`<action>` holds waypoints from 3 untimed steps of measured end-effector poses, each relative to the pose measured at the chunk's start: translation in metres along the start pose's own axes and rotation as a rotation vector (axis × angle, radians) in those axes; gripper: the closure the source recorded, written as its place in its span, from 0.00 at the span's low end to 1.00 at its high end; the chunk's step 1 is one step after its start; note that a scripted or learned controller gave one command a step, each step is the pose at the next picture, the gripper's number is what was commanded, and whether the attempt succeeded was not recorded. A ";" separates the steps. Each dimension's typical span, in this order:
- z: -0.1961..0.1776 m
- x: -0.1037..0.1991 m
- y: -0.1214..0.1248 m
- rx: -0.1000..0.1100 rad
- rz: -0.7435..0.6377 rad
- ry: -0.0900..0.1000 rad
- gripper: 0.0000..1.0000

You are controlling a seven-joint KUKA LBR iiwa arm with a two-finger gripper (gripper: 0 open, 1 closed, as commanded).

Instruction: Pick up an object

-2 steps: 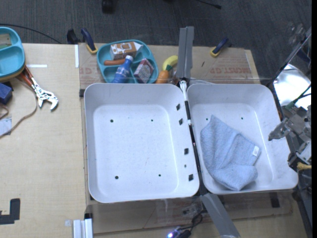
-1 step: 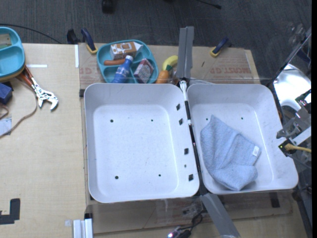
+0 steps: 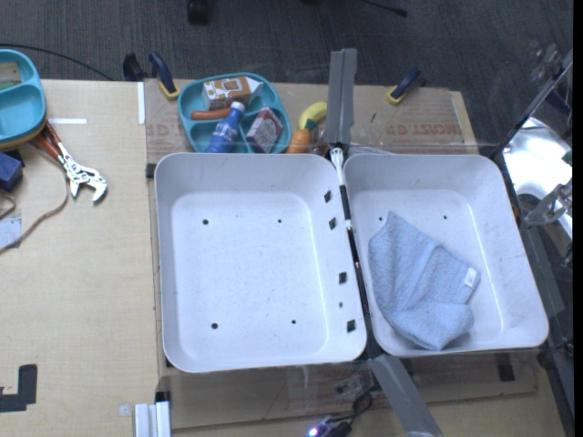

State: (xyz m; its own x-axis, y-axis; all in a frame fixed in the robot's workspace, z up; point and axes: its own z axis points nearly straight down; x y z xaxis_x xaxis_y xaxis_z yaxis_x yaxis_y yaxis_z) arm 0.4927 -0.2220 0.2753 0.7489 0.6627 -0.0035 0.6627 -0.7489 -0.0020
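So the only thing to grab is the light blue cloth (image 3: 421, 289), crumpled in the right bin (image 3: 510, 244) toward its front edge, long axis running back-left to front-right. Can't tell what the fingers are doing.

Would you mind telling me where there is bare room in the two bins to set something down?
The left bin has a bare floor from wall to wall. In the right bin, the free patch is the far strip and the right side beside the towel; the towel crowds the near-left part.
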 end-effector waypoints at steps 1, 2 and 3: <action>0.184 0.003 -0.024 0.003 0.138 0.006 0.00; 0.115 -0.003 -0.003 0.001 0.520 0.001 0.00; 0.143 -0.012 -0.011 0.003 0.523 0.000 0.00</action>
State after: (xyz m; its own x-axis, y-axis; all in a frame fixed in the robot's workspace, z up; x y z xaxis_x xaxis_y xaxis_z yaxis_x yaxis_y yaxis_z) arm 0.4765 -0.2219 0.1325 0.9799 0.1996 -0.0047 0.1996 -0.9799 -0.0031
